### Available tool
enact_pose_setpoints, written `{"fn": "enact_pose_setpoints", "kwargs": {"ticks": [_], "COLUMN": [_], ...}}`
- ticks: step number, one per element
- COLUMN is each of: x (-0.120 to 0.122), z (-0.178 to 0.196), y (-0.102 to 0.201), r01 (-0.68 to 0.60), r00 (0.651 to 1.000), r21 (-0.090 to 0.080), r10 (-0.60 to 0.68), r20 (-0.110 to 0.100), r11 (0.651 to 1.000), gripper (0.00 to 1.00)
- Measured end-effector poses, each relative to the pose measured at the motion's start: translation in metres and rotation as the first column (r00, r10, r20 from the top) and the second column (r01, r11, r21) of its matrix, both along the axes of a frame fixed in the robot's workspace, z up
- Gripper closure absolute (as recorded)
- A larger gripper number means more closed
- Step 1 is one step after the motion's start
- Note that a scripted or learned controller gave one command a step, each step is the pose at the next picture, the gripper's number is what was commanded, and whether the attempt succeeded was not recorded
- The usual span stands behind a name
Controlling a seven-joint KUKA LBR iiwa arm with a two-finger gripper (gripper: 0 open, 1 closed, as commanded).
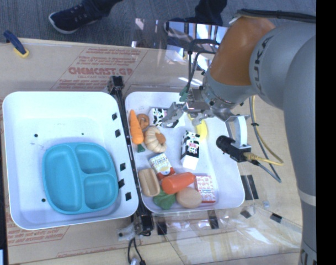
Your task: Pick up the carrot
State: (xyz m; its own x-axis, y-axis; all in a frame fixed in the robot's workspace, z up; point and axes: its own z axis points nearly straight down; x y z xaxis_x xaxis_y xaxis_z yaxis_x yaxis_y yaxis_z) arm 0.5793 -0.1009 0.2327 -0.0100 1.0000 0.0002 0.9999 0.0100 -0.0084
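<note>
Left of the gripper (176, 115), apart: carrot (135, 127).

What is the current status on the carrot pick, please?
Gripper over right bin, holding nothing. Carrot at bin's left wall, untouched. Croissant touching it.

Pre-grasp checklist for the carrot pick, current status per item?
1. Carrot visible, unobstructed from above: ok.
2. Carrot lies in the right bin, along its left wall: ok.
3. Gripper above the carrot: not ok, it hangs to the carrot's right, near the cow-print carton.
4. Neighbours clear of the carrot: not ok, the croissant touches or nearly touches it.
5. Finger opening: cannot tell.
6. Carrot between the fingers: not ok.
</note>
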Motion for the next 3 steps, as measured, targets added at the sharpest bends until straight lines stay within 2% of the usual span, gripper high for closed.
{"fn": "enact_pose_setpoints", "kwargs": {"ticks": [1,2,3], "x": [0.037,0.075,0.077], "z": [-0.046,-0.043,-0.044], "y": [0.082,0.068,0.120], "r01": [-0.051,0.064,0.398], "r00": [0.999,0.998,0.917], "r21": [0.000,-0.004,-0.002], "r10": [0.051,-0.064,-0.398], "r20": [-0.001,0.004,0.004], "r11": [0.999,0.998,0.917], "gripper": [0.00,0.00,0.00]}}
